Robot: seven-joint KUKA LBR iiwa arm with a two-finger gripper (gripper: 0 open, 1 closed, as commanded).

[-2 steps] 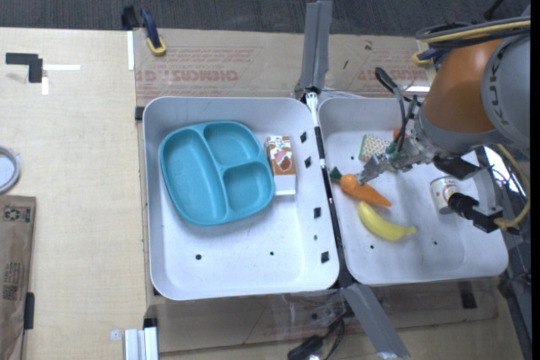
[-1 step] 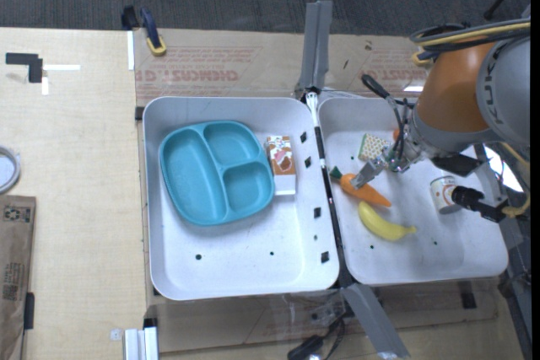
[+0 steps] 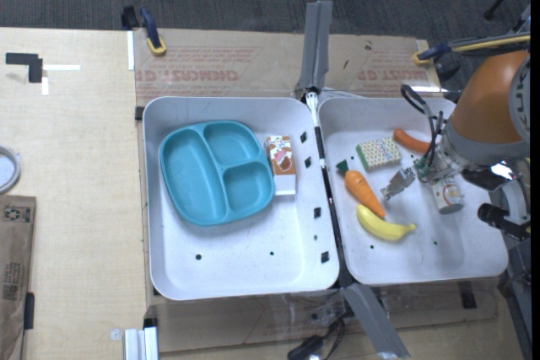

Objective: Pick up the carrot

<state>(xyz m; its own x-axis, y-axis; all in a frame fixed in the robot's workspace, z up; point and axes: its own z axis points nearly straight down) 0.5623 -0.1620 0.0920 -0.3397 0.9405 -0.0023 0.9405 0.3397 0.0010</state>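
Hovering pincer (image 3: 400, 184) beside carrot (image 3: 364, 189)

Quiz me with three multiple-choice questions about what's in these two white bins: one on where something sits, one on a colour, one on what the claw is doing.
1. Where does the carrot lie?
A. on the blue plate
B. in the right bin, above the banana
C. outside the bins

2. What colour is the divided plate?
A. blue
B. red
C. green

3. How does the claw stand to the carrot?
A. lifting it
B. beside it, not holding it
C. over the left bin

Answers: 1 B, it rests just above the banana; 2 A, plainly blue; 3 B, the carrot lies on the bin floor beside the claw.
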